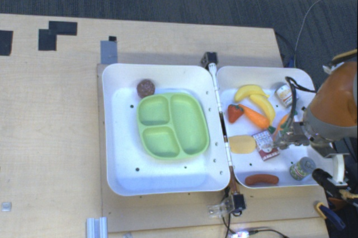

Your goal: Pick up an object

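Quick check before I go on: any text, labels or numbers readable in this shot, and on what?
None can be read.
Small red-and-white packet by the pincer: printed markings, too blurred to read.
Small can in the right bin: label, too small to read.
Grey-green jar: label illegible.

Two white bins (112, 119) sit on a pale wooden bench (50, 136). The left one holds a light green divided plate (170, 125) and a brownish-maroon ball (146, 87). At right lie yellow bananas (258, 99), an orange carrot (254, 117), a red sausage (262, 179) and a pale yellow slice (242, 144).
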Robot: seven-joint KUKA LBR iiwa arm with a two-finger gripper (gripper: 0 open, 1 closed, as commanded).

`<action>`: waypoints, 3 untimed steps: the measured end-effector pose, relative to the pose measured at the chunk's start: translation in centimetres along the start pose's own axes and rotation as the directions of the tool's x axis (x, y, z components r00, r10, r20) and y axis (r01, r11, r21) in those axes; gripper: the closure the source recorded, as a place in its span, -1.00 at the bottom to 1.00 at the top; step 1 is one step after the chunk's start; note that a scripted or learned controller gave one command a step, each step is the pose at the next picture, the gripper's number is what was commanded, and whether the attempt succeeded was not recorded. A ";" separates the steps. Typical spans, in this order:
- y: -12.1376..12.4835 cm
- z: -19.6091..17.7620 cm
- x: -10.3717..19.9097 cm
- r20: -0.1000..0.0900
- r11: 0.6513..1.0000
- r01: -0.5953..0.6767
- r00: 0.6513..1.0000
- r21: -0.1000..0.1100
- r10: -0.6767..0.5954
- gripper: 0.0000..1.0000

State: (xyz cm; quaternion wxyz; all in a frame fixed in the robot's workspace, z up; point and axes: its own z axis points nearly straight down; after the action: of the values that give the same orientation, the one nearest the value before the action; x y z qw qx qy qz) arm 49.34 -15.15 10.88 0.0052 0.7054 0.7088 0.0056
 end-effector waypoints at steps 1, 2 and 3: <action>0.0 0.0 0.0 0.000 1.000 0.000 1.000 0.001 0.000 -1.00; 0.2 -1.1 0.0 0.000 1.000 0.001 1.000 -0.004 -0.001 1.00; 7.4 -1.7 -3.4 0.002 1.000 0.000 1.000 0.011 0.000 1.00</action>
State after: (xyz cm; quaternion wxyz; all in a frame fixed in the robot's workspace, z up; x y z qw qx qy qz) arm 56.71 -18.56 12.69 0.0022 0.7053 0.7089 0.0011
